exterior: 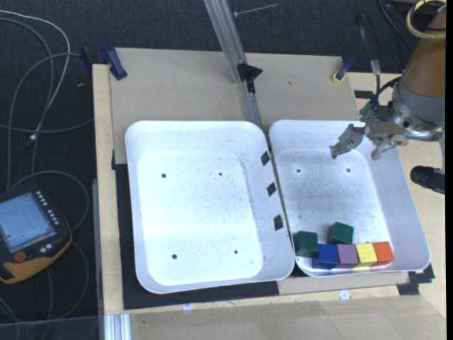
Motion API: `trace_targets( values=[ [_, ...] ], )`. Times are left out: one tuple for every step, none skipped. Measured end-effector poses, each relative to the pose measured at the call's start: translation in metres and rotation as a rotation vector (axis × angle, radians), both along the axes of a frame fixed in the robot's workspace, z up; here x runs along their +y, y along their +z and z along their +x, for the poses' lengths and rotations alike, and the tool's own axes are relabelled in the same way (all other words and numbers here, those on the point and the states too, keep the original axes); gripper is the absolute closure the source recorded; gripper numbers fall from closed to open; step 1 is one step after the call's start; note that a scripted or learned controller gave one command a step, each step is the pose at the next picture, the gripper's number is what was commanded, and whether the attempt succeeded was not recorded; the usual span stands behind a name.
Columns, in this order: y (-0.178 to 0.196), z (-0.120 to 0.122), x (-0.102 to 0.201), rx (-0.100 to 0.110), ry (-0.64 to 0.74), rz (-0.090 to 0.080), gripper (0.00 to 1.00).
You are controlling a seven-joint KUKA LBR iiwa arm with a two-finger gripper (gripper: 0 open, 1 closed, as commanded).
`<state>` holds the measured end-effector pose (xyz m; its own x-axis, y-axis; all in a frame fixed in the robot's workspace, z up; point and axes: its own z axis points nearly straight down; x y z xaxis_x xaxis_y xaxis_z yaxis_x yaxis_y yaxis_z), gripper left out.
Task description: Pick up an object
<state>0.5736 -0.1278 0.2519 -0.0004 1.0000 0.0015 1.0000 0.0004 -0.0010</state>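
Hovering tool point(359, 142) spread wide, holding nothing, blocks point(345, 246) well apart at bin's near edge

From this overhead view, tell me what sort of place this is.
Most likely a robotics lab test bench: a robot arm's gripper hovers over two white bins, coloured blocks sit in the right one, and a teach pendant and loose cables lie on the floor.
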Motion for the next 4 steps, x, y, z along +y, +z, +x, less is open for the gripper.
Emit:
trace_targets(
  values=[
    [-0.094,0.013,0.022,0.008,0.002,0.002,0.00],
    [-0.050,0.036,0.092,-0.007,0.009,0.002,0.00],
    [-0.042,0.065,0.189,-0.004,0.009,0.003,0.00],
    [-0.053,0.043,0.209,0.003,0.003,0.000,0.00]
  ],
)
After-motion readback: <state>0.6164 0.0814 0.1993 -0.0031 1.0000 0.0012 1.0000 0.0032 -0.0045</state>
